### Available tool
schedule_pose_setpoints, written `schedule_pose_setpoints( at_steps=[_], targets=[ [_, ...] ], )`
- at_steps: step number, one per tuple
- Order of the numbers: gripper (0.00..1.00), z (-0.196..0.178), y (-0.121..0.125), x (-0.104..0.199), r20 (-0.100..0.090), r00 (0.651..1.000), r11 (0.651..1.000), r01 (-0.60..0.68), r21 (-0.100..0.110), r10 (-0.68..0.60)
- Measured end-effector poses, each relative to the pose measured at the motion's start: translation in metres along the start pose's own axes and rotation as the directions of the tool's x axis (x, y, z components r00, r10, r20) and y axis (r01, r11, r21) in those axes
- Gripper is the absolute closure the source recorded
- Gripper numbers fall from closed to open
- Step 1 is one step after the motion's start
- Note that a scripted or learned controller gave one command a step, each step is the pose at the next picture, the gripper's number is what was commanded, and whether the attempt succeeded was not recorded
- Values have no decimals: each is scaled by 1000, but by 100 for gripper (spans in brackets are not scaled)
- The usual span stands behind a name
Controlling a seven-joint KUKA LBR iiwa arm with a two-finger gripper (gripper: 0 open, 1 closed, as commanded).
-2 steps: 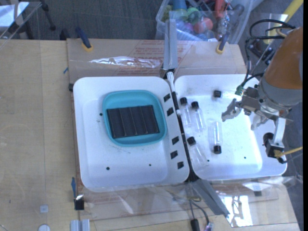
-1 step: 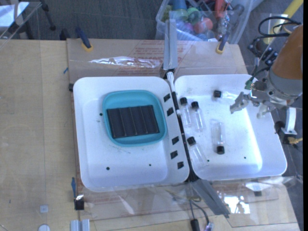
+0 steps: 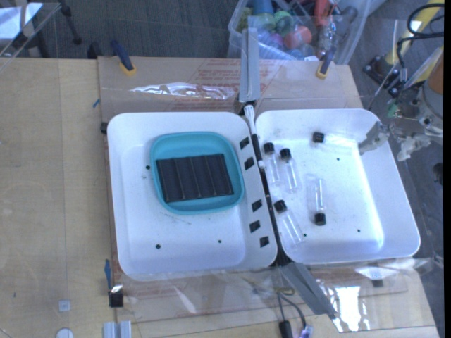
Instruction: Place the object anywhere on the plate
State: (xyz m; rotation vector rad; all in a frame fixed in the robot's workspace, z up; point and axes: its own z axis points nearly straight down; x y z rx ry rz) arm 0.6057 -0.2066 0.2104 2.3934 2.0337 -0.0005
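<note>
A teal plate [image 3: 161, 152] sits in the left bin [image 3: 134, 245]. A dark ridged rectangular slab [image 3: 194, 177] lies flat on the plate's middle. Several clear vials with black caps lie in the right bin [image 3: 394, 231]: one [image 3: 318, 194] near the middle, two [image 3: 289, 172] [image 3: 273, 166] by the divider, and another [image 3: 289, 225] lower down. A loose black cap [image 3: 318, 138] rests toward the back. My gripper [image 3: 391, 139] hovers over the right bin's far right rim, well away from the plate, with nothing visibly in it.
Black clips [image 3: 255, 206] line the divider between the bins. A clear tub of coloured toys [image 3: 303, 13] stands behind the bins. Cables and hardware [image 3: 405, 62] crowd the back right. Plastic sheeting [image 3: 331, 301] lies at the front.
</note>
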Motion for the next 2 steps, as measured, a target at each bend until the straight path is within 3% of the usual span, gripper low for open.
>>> schedule_pose_setpoints(
  at_steps=[1,2],
  targets=[
    [0,-5,62,1,1,998,998,64,0,-64],
    [0,-145,62,5,1,998,998,-60,-2,60]
  ],
)
